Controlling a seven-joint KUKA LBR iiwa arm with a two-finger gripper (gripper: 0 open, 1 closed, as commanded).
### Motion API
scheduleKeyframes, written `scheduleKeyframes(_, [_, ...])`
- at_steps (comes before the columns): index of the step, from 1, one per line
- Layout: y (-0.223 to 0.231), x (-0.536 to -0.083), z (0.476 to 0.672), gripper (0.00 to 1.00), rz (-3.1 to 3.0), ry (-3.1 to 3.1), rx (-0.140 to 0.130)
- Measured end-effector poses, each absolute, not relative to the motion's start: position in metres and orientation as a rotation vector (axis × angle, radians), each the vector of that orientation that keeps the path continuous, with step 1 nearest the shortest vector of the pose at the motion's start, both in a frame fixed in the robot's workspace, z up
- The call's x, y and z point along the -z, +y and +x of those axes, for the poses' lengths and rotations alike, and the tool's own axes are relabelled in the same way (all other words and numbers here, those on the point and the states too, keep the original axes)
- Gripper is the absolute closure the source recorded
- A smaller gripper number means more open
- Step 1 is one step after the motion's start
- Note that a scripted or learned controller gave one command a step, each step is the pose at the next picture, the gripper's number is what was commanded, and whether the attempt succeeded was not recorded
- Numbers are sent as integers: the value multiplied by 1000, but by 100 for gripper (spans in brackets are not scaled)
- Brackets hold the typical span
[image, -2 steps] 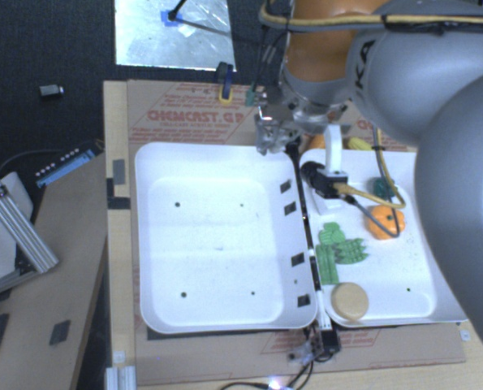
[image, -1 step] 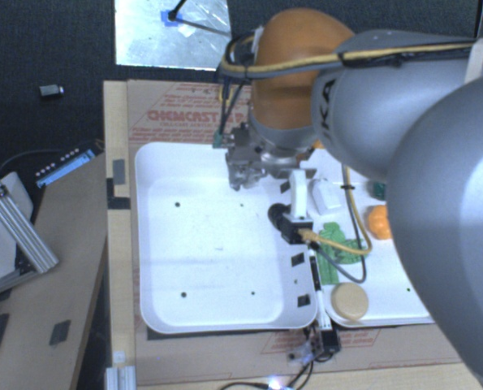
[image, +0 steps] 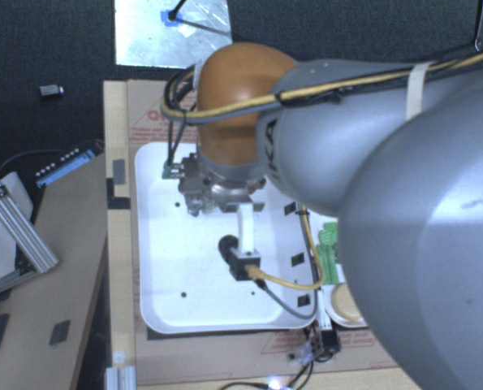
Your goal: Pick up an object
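At the far left, metal rails (image: 18,234) lean by the edge of the bench (image: 62,283), and a blue and black strip (image: 62,165) lies above them on the dark floor. Further right, a shiny foil sheet (image: 172,19) lies beyond the bench's far end. The left bin (image: 172,295) sits on the brown bench, white and shallow. The arm (image: 371,177) hangs over the bin's upper half, with its orange band (image: 237,96) above the wrist. The gripper (image: 196,193) points down into the bin near its back wall. The wrist masks it from above, so I cannot tell whether it is spread or closed. Just past the left bin's right rim, a green thing (image: 329,246) shows at the arm's edge, with a pale round thing (image: 344,303) below it. Both lie well apart from the gripper, and the arm hides what they rest in
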State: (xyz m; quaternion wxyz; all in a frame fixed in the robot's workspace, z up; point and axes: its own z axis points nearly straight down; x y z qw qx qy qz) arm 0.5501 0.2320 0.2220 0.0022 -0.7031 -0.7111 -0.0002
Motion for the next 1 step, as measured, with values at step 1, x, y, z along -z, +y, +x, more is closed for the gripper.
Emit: scheduleKeyframes(1, [227, -234, 553, 100, -2216, -2225, 3])
